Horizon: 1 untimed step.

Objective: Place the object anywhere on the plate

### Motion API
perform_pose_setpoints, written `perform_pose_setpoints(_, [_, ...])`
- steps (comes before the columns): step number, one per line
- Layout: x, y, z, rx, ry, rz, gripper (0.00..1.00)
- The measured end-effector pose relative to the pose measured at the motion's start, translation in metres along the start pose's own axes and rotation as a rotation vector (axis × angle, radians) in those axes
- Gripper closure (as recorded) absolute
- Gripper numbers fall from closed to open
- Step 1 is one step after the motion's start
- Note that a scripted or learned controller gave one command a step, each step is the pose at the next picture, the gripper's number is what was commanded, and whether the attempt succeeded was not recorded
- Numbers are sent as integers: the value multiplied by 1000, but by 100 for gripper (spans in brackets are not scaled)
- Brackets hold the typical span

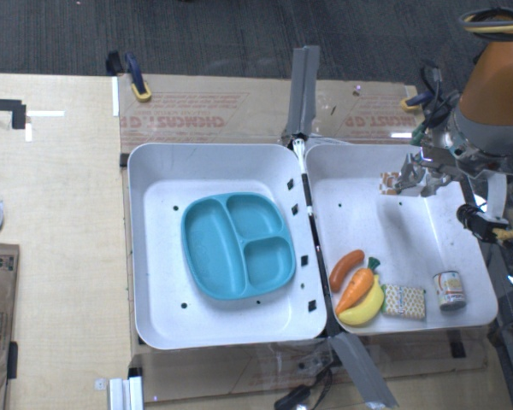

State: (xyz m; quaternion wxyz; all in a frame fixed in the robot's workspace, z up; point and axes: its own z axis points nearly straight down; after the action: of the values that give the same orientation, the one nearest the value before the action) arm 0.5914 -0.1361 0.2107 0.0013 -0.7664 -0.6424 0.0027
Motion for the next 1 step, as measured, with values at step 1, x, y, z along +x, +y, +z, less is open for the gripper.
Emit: perform_pose_setpoints(1, [13,55,17,0,0,416,100])
